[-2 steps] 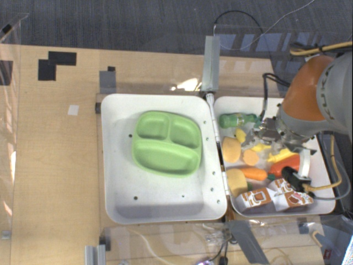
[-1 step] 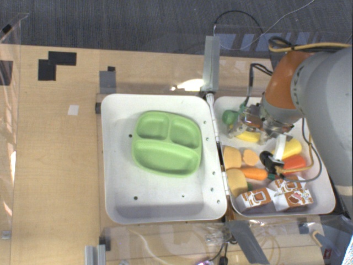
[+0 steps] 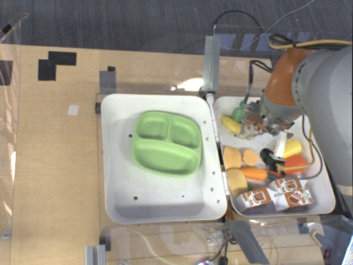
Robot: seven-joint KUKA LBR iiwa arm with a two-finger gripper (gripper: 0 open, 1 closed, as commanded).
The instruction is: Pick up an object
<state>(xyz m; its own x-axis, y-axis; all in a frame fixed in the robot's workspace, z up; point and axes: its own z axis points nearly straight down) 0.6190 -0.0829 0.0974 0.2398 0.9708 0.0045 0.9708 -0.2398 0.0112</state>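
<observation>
Camera view has the hand (image 3: 252,127) down low in the right bin (image 3: 226,105), up toward that bin's top-left corner as we see it; a yellow toy banana (image 3: 231,125) lies just beside it, with a small green toy (image 3: 238,114) right next to that. We honestly can't tell if the hand is spread or pressed together, too much clutter at this angle. Nothing shows up pinched in it, so we'd call the pick not done yet; closing on something and lifting it clear is all to come. Room-wise it's tight: the banana sits near the wall between the two bins, and the toy carrot (image 3: 255,174) and little cartons (image 3: 256,197) crowd the near half. The left bin (image 3: 118,148) only has a green divided plate (image 3: 166,143) in it, so there's plenty of open space there.
</observation>
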